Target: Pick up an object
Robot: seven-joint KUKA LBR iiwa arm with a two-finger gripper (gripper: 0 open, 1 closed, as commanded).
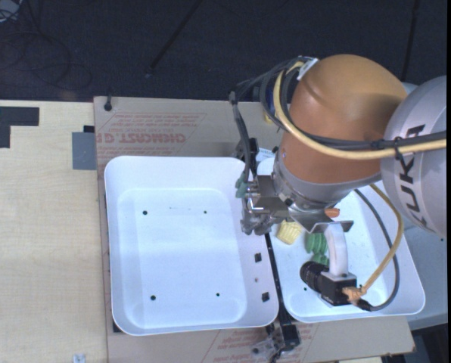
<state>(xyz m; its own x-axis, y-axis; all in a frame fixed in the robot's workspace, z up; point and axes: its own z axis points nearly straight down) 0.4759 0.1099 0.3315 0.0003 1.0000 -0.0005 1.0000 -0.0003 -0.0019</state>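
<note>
The arm (339,119) hangs over the right bin (409,286), its orange band bulking above the gripper (256,212), which sits low at that bin's nine o'clock edge, right by the wall it shares with the left bin (180,240) — whether the claw is apart or together I cannot tell from here. A small yellow object (287,234) lies just beside the gripper at its four o'clock, and a green object (315,242) lies close by at the yellow one's three o'clock — both resting on the right bin's floor.
</note>
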